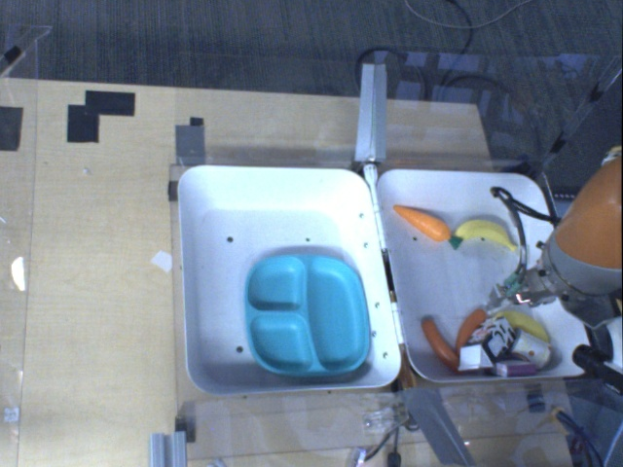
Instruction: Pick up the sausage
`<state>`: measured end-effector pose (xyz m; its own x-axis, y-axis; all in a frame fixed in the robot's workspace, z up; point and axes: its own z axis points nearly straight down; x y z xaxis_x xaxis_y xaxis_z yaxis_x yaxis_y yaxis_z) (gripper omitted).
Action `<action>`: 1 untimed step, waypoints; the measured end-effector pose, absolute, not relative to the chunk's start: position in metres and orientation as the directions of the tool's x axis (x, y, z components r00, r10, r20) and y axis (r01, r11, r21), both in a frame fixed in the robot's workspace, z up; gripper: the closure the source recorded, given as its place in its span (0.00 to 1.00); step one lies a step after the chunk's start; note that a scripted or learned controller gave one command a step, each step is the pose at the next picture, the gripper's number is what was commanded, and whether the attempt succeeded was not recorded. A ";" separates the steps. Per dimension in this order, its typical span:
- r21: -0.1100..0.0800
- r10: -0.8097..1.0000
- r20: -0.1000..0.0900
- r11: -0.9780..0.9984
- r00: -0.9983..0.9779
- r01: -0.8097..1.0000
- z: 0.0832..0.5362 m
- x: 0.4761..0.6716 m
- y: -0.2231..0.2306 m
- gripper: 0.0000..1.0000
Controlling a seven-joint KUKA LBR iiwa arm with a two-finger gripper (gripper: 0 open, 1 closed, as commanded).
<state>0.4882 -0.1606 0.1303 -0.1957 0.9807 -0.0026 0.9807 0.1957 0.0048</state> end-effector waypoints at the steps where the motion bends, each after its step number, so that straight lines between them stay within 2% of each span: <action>1: 0.005 0.981 -0.003 0.196 -0.196 0.981 0.130 0.488 -0.161 0.00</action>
